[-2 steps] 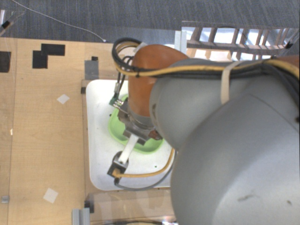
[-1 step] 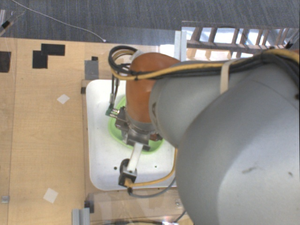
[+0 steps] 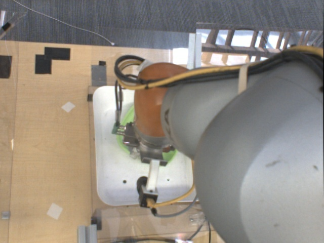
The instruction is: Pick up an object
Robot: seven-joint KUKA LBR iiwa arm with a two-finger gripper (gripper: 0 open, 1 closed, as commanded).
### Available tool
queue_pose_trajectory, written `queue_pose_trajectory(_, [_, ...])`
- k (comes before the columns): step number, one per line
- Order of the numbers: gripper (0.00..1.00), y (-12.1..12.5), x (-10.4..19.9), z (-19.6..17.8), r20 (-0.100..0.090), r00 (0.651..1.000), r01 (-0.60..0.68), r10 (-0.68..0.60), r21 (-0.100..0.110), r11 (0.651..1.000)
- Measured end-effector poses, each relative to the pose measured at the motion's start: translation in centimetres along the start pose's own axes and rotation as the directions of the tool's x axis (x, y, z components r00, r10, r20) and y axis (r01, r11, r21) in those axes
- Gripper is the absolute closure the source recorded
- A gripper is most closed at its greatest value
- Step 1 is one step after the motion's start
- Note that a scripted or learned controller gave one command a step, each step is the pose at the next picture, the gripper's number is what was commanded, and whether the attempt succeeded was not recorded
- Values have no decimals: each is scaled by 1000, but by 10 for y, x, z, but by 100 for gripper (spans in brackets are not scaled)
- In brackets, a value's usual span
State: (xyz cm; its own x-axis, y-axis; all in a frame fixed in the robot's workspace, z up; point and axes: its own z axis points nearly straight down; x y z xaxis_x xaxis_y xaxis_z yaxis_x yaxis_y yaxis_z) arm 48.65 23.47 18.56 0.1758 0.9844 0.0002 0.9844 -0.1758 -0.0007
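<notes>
The arm reaches over the left white bin (image 3: pixel 104 151), and its orange wrist band (image 3: pixel 152 103) hangs above the bin's middle. My gripper (image 3: pixel 150 157) points down into the bin below that band and is mostly hidden by the wrist. A lime-green object (image 3: pixel 122 134) lies on the bin floor right under the wrist. Only its edges show, to the left and right of the wrist. Whether the gripper touches it is hidden. A white piece with a black end (image 3: pixel 150 182) sticks out from the gripper toward the bin's near wall.
The big grey arm body (image 3: pixel 253 156) covers the right half of the view. Black and yellow cables (image 3: pixel 126 65) loop by the bin's far edge. The wooden bench (image 3: pixel 45 135) lies to the left, with black marks (image 3: pixel 50 58) and grey brackets (image 3: pixel 98 74).
</notes>
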Motion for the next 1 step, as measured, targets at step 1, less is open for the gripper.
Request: queue_pose_trajectory(1, [100, 1, 1, -70, -1, 920, 391, -391, -7, 920])
